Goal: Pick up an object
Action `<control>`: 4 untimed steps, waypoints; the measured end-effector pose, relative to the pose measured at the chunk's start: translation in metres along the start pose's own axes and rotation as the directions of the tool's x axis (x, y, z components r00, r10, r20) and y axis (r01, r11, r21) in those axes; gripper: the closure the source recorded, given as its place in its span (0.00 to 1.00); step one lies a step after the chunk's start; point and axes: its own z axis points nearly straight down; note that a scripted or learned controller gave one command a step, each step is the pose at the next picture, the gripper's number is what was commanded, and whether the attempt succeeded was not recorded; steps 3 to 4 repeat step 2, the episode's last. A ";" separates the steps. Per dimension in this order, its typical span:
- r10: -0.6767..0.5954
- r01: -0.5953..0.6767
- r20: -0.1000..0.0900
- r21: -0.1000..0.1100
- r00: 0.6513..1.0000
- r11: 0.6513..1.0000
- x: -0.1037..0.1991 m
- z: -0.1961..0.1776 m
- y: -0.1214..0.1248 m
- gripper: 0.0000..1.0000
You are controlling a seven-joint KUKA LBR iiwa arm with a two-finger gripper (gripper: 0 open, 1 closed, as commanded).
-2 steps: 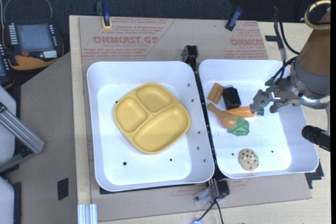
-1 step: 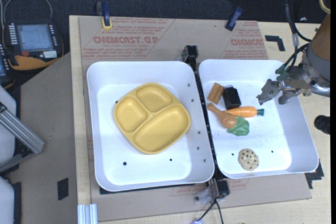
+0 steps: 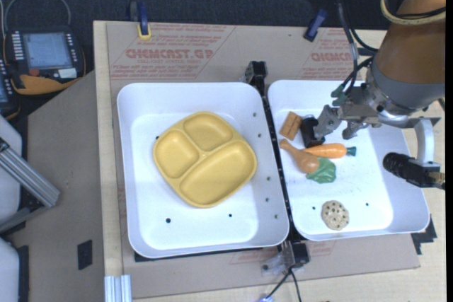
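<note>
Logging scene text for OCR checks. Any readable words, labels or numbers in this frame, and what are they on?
"CHEMCAST GP": red print on the brown protective sheet behind the left bin, somewhat blurred.
Same red print repeats behind the right bin at, cut off by the arm, unreadable.
Finer red lines around both: too small to read.
Teach pendant screen: blurred, unreadable.

yellow plate (image 3: 205,159), orange carrot (image 3: 327,150), perhaps speckled cookie (image 3: 334,214)

A robotics lab: teach pendant (image 3: 44,56), clamped bench (image 3: 106,152), white bins (image 3: 134,173).
</note>
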 end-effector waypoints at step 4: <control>0.001 -0.001 0.001 -0.002 1.000 1.000 0.106 0.028 0.040 1.00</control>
